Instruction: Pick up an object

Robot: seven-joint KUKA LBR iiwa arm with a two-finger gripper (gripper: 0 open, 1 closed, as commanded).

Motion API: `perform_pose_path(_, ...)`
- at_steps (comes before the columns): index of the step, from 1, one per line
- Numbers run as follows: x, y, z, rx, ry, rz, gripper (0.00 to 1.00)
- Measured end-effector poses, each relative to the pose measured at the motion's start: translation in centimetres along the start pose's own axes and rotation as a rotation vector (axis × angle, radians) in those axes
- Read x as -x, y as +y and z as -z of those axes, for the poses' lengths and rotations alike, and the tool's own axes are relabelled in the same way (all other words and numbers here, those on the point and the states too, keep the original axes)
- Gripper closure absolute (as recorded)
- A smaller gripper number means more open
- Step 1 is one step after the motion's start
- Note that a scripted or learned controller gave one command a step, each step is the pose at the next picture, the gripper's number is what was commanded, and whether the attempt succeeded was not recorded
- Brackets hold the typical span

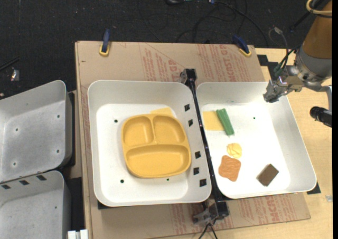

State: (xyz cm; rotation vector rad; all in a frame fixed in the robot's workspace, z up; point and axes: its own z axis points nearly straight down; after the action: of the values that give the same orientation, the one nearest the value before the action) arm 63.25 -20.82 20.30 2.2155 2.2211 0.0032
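We see our arm (317, 48) as a rounded orange segment above a grey wrist, thin cables trailing, ending in a small metallic tool (273, 94).

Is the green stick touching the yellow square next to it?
Touching. In the camera view, the green stick lies along the right edge of the yellow square in the right bin, overlapping it with no white gap between them.
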Motion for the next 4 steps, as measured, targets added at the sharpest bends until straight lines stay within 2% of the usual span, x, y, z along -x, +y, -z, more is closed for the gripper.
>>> perform_pose_path(3,-14.6,-6.6,2.3,-0.005,0.004,0.005,1.0)
perform_pose_path(4,-19.2,-8.7,1.4,-0.008,0.004,0.004,1.0)
